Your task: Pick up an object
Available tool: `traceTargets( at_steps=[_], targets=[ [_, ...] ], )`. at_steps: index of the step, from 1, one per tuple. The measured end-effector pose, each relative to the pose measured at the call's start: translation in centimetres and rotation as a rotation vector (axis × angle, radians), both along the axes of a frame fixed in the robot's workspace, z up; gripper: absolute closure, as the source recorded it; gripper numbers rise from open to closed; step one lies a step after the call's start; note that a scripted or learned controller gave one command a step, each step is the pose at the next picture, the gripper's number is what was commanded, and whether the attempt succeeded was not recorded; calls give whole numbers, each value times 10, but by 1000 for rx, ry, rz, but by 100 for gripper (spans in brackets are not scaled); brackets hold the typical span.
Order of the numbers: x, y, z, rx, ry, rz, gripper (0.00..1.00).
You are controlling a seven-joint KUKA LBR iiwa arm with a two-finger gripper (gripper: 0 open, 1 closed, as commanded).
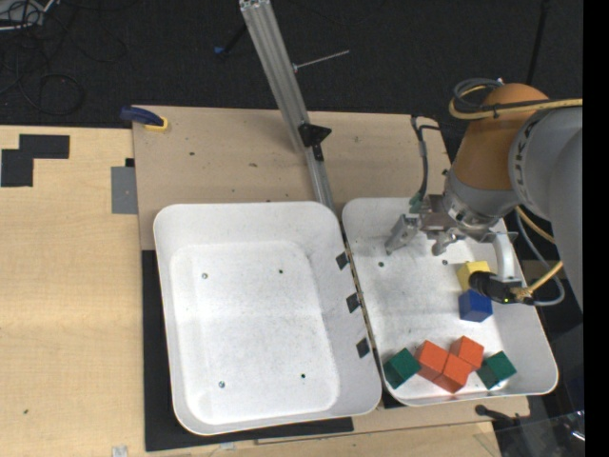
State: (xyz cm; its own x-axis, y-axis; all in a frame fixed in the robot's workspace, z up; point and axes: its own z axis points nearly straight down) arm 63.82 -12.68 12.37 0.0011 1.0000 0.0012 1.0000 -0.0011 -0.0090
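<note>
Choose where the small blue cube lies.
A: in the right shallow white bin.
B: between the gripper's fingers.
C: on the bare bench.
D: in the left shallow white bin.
A: the small blue cube lies on the floor of the right shallow white bin, clear of the gripper.

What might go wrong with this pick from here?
The end effector hangs over bare floor of the right bin, so closing here would likely grab nothing. The orange blocks and green blocks crowd together at the near edge, so it may not fit between them.
</note>
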Motion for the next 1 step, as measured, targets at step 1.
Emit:
traceTargets(
  at_steps=[1],
  targets=[
    [1, -2, 13, -1, -5, -6, 100]
  ],
)
